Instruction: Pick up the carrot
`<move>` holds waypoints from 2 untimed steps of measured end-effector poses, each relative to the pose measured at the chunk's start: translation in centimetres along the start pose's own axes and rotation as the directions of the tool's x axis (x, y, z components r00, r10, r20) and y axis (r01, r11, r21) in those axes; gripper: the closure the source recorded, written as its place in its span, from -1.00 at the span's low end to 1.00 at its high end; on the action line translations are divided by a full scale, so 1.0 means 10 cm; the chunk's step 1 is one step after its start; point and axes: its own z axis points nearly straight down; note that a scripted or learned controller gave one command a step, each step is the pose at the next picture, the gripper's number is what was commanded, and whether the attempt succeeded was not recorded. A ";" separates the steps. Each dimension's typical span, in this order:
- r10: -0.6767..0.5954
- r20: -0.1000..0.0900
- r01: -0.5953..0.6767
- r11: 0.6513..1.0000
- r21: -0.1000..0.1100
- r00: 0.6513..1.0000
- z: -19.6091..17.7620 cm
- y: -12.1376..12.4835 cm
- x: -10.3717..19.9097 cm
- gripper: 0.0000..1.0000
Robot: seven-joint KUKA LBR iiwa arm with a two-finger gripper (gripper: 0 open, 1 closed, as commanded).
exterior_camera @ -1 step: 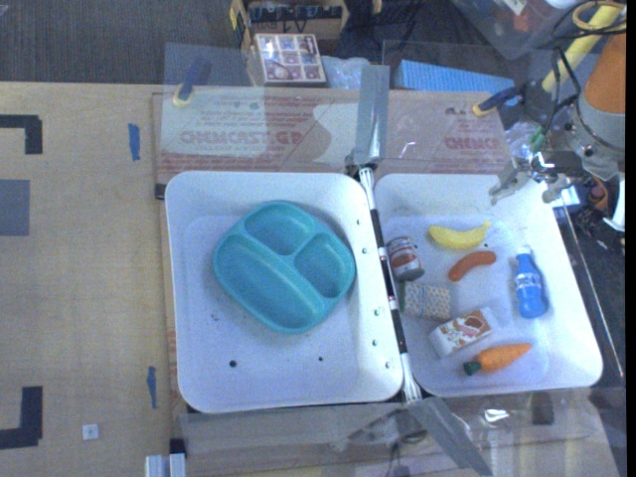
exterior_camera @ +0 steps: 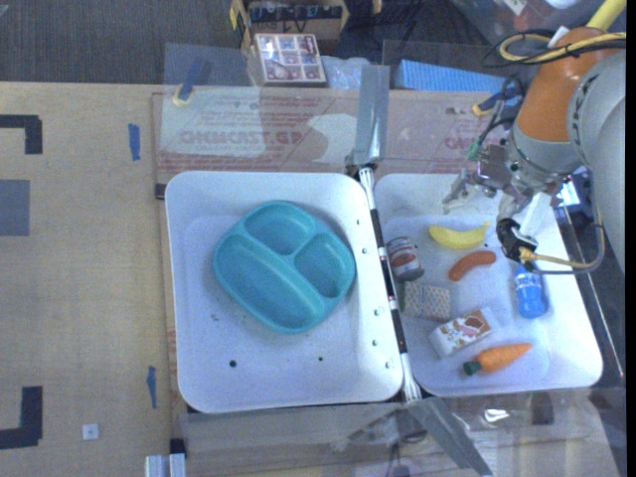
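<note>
The carrot [exterior_camera: 498,358] lay untouched near the right bin's [exterior_camera: 586,366] front edge. The gripper [exterior_camera: 485,189] hovered at the back edge; its opening couldn't be judged.

1. The bench [exterior_camera: 79,266] is tan, with black marks and blue tape strips.
2. Two white bins sit directly on it, side by side: the left bin [exterior_camera: 199,366] and the right bin [exterior_camera: 576,356].
</note>
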 end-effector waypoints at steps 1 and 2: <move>0.241 0.005 -0.241 0.970 0.009 0.970 0.41 0.01 0.12 -1.00; 0.171 -0.001 -0.171 0.985 0.000 0.985 0.21 -0.42 -0.16 -1.00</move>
